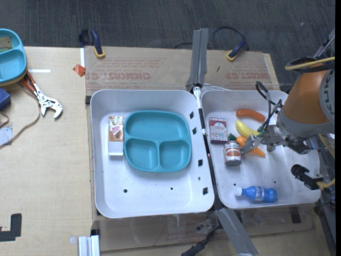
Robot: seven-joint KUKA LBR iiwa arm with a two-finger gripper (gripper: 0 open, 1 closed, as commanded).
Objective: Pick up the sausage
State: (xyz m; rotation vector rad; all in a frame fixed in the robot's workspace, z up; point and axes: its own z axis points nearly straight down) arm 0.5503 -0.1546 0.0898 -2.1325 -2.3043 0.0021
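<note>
Orange-red and slightly curved, the sausage (250, 113) lies at the upper middle of the right bin (277, 196), near a banana (245, 128). That bin also holds a small carton (217, 130), a can (232, 153) and a blue bottle (258, 194). The gripper (250, 145) sits low beside the can; whether its jaws are wide or closed cannot be told. The left bin (106, 196) holds a teal divided plate (157, 141) and a small box (115, 135).

Robot lab: clamped bench (48, 159) (wrench (47, 103) nearby).

Faint red upside-down lettering runs across the cardboard sheet (144, 68) behind the bins; its words are too blurred to make out.
</note>
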